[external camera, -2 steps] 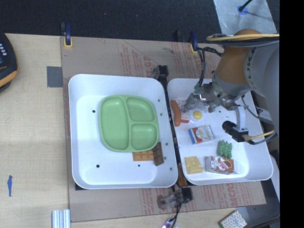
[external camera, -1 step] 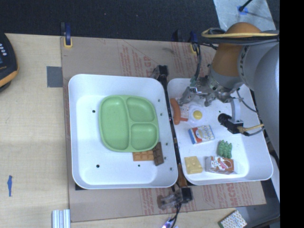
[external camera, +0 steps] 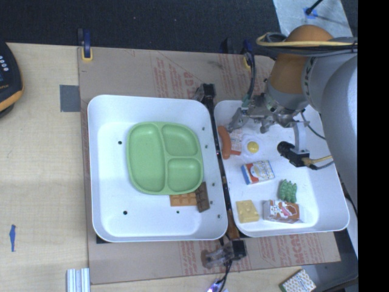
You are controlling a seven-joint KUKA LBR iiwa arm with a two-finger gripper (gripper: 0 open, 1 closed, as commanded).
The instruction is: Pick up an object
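Camera view: the gripper (external camera: 258,115) was seen at the right bin's (external camera: 331,215) far edge, its fingers' state untellable; the arm (external camera: 316,72) hid that bin's far right corner.

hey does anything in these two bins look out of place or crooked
Mostly tidy. The green divided plate sits slightly rotated in the left bin, and a brown block lies tilted beside an orange piece at its lower edge. Nothing looks spilled or damaged.

The light wooden bench (external camera: 42,181) carries a brown cardboard sheet (external camera: 152,72) on which the left white bin (external camera: 106,218) and right white bin (external camera: 325,193) sit side by side, rims touching.
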